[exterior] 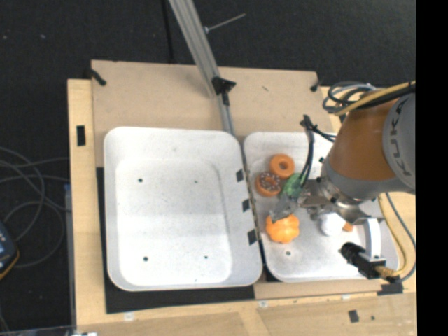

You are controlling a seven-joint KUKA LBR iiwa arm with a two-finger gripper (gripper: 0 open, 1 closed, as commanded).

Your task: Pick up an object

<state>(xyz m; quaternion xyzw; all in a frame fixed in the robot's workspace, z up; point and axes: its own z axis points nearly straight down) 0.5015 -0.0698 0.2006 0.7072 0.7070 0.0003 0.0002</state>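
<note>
The right bin [308, 264] holds an orange ring [282, 165], a brown round piece [267, 183], a green object [293, 186] and an orange ball-like fruit [283, 229]. My gripper [297, 201] hangs low over the bin, just above the orange fruit and beside the green object. The wrist hides the fingertips. A white object [327, 224] and a small orange piece [347, 227] lie under the arm's edge.
The left bin [175, 208] sits beside the right one, with black clips [246, 205] along their shared edge. A metal pole [199, 40] slants in from the top to the bins' junction. Cables [343, 93] loop behind the arm.
</note>
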